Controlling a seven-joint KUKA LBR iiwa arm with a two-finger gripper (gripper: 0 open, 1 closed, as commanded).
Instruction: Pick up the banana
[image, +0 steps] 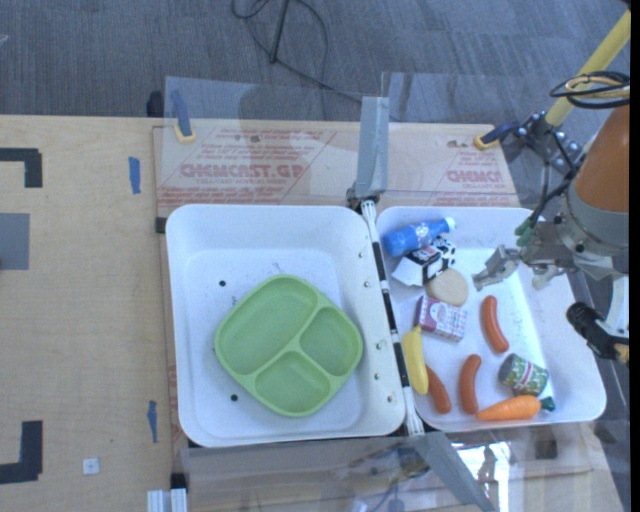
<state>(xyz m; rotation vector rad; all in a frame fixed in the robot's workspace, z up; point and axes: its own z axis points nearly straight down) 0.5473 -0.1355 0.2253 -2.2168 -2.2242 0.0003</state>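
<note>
The banana (414, 358) is small and yellow. It lies lengthwise against the left wall of the right bin (590, 398), next to the divider. My gripper (520, 272) hangs over the upper right part of that bin, well to the right of the banana and farther back. Its two grey fingers stand apart, open, with nothing between them.
Around the banana lie a pink box (441, 318), a beige round piece (448, 288), three sausages (493, 323), a green can (523, 374), a carrot (510, 408), a blue bottle (415, 237) and a black-and-white carton (430, 260). The left bin (190, 250) holds a green divided plate (288, 345).
</note>
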